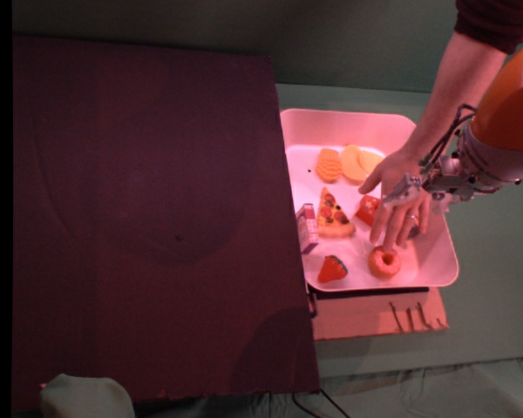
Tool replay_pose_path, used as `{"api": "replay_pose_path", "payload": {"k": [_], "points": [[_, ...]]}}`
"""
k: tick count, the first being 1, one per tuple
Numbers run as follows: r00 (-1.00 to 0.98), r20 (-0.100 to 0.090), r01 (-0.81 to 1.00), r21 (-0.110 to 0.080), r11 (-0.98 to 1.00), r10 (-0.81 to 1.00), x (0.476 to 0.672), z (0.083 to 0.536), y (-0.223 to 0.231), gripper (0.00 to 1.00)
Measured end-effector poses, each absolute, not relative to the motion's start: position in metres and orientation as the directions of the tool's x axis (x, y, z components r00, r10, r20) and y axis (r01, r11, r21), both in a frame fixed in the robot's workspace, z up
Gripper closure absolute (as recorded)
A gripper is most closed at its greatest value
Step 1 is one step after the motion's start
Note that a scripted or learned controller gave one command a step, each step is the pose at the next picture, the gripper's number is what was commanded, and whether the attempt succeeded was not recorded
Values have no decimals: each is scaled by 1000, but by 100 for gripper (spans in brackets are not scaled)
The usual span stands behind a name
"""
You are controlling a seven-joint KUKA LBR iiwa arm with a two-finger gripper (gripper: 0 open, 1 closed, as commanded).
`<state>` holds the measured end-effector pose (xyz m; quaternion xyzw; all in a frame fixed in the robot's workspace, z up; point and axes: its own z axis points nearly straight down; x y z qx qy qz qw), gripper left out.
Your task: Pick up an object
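Light: dim, tinted pink-red across the whole scene.
Tabletop (375, 50): grey-green, matte, bare along the far side and down the right.
Dark board (148, 225): large maroon sheet over the left half, lying flat, faint round smudge near its middle, near edge reaching almost to the bottom.
Brown sheet (379, 313): cardboard-coloured, flat, near the front at centre right, three short dark marks near its right end.
Pale lump (85, 397): off-white, rounded, at bottom left beside the board's near corner.
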<state>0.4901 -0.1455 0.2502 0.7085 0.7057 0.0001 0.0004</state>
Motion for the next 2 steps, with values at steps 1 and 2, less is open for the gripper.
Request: {"api": "replay_pose_path", "payload": {"k": [1,2], "points": [[4,0,1000,1,-4,1000,490,250,-145,0],[4,1,1000,-4,-4,1000,493,194,-138,0]]}}
